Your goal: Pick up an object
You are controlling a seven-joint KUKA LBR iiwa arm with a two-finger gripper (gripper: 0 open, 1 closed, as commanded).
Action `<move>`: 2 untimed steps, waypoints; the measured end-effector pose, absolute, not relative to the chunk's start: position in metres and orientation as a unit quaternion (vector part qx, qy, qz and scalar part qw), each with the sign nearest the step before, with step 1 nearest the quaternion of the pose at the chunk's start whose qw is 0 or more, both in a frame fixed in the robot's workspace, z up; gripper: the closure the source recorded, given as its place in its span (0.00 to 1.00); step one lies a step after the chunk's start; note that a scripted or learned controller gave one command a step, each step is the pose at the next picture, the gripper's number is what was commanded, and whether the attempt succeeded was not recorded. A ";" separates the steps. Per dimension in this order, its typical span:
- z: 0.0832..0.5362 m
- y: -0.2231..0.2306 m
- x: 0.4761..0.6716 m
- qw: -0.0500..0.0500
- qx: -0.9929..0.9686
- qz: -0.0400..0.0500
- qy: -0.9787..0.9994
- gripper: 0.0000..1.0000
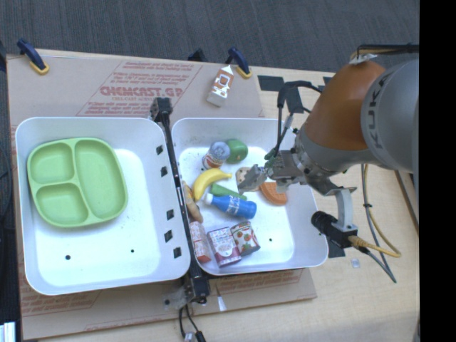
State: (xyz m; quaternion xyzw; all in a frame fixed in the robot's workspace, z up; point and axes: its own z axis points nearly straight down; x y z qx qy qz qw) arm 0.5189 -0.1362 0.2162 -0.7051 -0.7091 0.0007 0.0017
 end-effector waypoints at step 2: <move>0.103 -0.111 0.478 -0.001 -0.703 0.000 -0.711 1.00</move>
